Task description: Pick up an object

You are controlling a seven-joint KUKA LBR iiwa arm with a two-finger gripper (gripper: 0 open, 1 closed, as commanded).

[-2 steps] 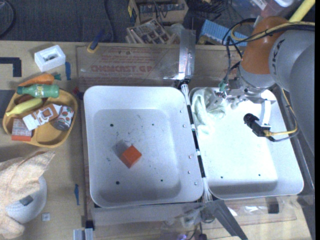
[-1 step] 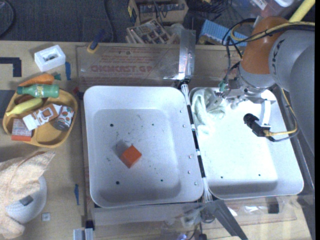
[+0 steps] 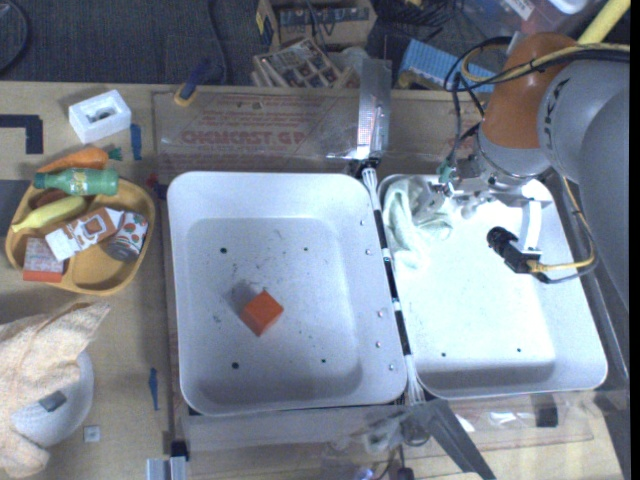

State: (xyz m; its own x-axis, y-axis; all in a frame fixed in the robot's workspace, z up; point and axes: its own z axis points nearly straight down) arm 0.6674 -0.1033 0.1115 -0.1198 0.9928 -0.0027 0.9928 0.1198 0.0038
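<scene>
An orange cube (image 3: 263, 313) lies in the left white bin (image 3: 200, 208), a little left of its middle. A pale, crumpled cloth (image 3: 407, 226) is bunched in the far left corner of the right bin (image 3: 520, 348). My gripper (image 3: 443, 186) is down at the back of the right bin, right at the cloth's upper right edge. Whether it holds the cloth cannot be made out. The grey arm with its orange band (image 3: 525, 88) comes in from the upper right.
A black connector with a yellow cable (image 3: 512, 251) hangs over the right bin below the wrist. A bowl of toy food (image 3: 80, 233) and a beige cloth (image 3: 45, 368) sit left of the bins. A clear plastic sheet (image 3: 265, 128) lies behind the left bin.
</scene>
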